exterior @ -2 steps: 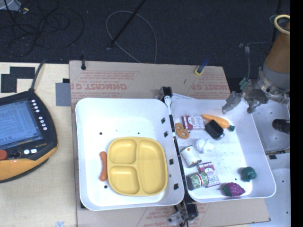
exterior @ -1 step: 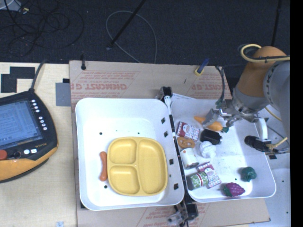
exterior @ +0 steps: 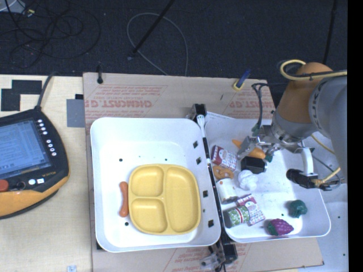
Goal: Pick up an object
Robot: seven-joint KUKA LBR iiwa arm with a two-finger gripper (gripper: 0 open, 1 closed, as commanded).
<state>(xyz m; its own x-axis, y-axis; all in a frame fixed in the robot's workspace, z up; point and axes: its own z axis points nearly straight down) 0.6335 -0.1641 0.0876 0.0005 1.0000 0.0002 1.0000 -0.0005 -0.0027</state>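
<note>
Objects for picking lie scattered in the right bin; none is lifted yet, as far as I can judge. Directions below are clock-face on the frame, nearest edge at 6.

Nearest row, at about 5 o'clock in that bin: purple grape bunch, green toy just to its 2 o'clock, and a small printed can lying on its side at the bunch's 9 o'clock.

Middle: white ball, with a black cylinder touching or nearly touching it at 12 o'clock. Red-and-white packet sits near the divider, at 9 o'clock from the cylinder. An orange piece shows just above the cylinder.

End effector is down in the far half of the bin, right at the black cylinder and orange piece. Fingers are blurred against the clutter: cannot tell if spread or pressed together, or whether anything sits between them.

Left bin: yellow divided plate with an orange sausage beside it at 9 o'clock. Both well apart from the arm.

Progress: approach made; grasp unconfirmed; lift remains.
</note>
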